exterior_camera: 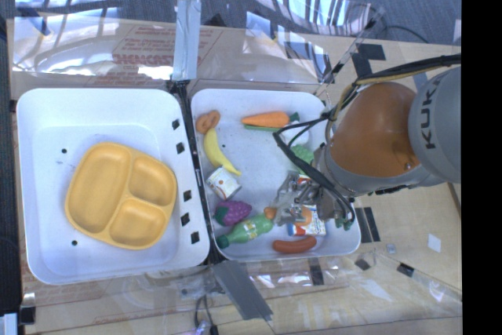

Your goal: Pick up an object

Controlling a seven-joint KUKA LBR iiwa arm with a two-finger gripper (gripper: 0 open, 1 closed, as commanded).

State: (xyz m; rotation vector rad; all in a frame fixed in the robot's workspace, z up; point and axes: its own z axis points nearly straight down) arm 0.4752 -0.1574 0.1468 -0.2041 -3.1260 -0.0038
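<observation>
Gripper (pixel 296 198): metal two-finger tool with cabling, low in the near right part of the right-hand white bin (pixel 259 102), under the grey arm with its orange band (pixel 375 139). Whether it is spread or pressed together cannot be told; nothing is visibly caught in it.

Nearest items: small white carton with red and blue print (pixel 307 224), touching or just beside the tool on its near side; small orange piece (pixel 270 212) just left of it; brown sausage-shaped toy (pixel 295 245) against the near wall.

Further left: green plastic bottle lying on its side (pixel 246 230), purple toy grape bunch (pixel 233 210), small white cup with red marking (pixel 224 183), yellow toy banana (pixel 216 151), brown toy pastry (pixel 208 121). Far side: orange toy carrot with green top (pixel 267 120).

Left-hand white bin (pixel 39 114): yellow plastic divided tray (pixel 120 194).

Handling note: the carton looks the likeliest target. Centre over one item, keep clear of neighbours and the near wall, close fully before lifting.

Obscured: the wrist covers the bin's right side; a green item (pixel 304 155) is part hidden beside the cabling; the carton's print is illegible.
</observation>
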